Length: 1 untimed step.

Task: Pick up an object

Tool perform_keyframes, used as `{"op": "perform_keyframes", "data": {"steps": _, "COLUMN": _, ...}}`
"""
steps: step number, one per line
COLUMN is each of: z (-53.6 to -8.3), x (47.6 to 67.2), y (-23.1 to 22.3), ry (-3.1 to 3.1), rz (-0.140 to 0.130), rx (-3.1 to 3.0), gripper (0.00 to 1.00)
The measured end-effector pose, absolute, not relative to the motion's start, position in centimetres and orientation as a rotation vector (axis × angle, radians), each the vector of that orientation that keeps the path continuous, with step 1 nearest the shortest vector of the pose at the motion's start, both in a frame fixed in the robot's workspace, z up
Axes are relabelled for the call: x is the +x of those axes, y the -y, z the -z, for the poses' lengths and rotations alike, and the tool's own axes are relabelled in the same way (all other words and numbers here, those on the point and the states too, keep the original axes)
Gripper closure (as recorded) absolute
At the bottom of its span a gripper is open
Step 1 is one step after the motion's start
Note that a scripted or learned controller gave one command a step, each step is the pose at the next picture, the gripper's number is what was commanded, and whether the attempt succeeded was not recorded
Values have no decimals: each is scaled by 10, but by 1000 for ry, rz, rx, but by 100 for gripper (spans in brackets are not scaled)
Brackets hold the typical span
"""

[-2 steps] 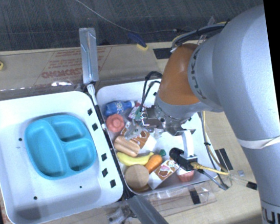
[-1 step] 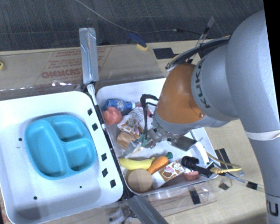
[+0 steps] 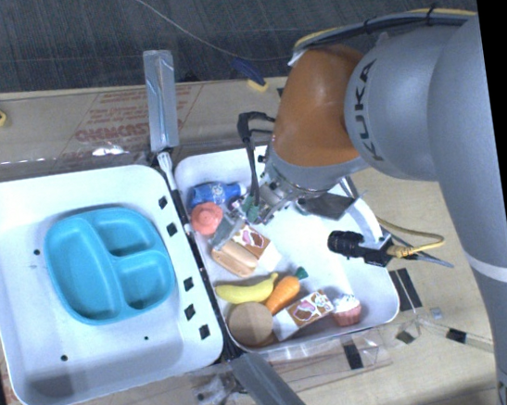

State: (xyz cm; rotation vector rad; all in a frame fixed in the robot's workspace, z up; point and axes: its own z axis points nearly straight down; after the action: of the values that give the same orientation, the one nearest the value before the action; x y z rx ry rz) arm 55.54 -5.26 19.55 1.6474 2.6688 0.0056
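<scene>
My gripper (image 3: 244, 213) reaches down into the right bin (image 3: 371, 307), just below the orange wrist band. It sits right above a sandwich-like block (image 3: 242, 250) and beside a pink round toy (image 3: 206, 218) and a blue wrapped item (image 3: 212, 194). Further down the bin lie a yellow banana (image 3: 246, 290), an orange carrot (image 3: 284, 294), a brown ball (image 3: 250, 325), a printed box (image 3: 308, 310) and a pink cupcake (image 3: 347, 309). Nothing shows between the fingers.
The left bin (image 3: 33, 368) holds a blue divided tray (image 3: 109, 261). The divider with black clips (image 3: 187, 272) runs between the bins. A black cylindrical part (image 3: 353, 245) of the arm hangs over the right bin's right side. The big grey arm covers the right of the bench.
</scene>
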Motion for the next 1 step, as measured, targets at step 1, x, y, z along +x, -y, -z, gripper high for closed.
{"op": "perform_keyframes", "data": {"steps": 1, "z": -155, "x": 504, "y": 107, "ry": -2847, "rz": 4, "rx": 1337, "gripper": 0}}
